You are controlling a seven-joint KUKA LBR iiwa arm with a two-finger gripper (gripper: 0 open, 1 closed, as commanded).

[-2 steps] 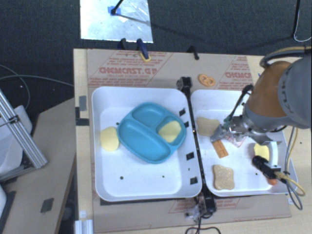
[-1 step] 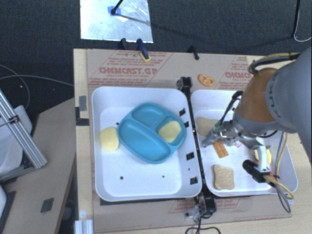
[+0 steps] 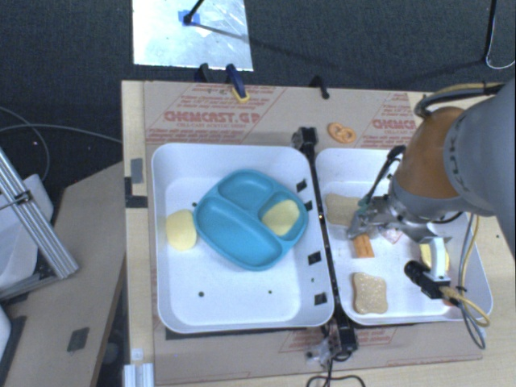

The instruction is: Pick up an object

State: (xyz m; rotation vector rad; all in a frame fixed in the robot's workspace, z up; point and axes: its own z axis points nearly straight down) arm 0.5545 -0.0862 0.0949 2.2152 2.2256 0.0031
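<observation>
My gripper (image 3: pixel 359 227) is low in the right bin (image 3: pixel 472 297), near its left side. Just below its tip lies a small orange block (image 3: pixel 364 248), touching or nearly touching it. A tan bread slice (image 3: pixel 342 208) lies flat just up and left of the gripper. Near the front of this bin sits a brown speckled toast piece (image 3: pixel 371 293). I see nothing lifted off the bin floor.
The left bin (image 3: pixel 234 305) holds a blue divided plate (image 3: pixel 234 232) with a pale yellow piece (image 3: pixel 280 216) in one compartment. A yellow lemon-like piece (image 3: pixel 181 230) lies beside the plate. An orange pretzel (image 3: pixel 343 133) lies on the cardboard behind the bins.
</observation>
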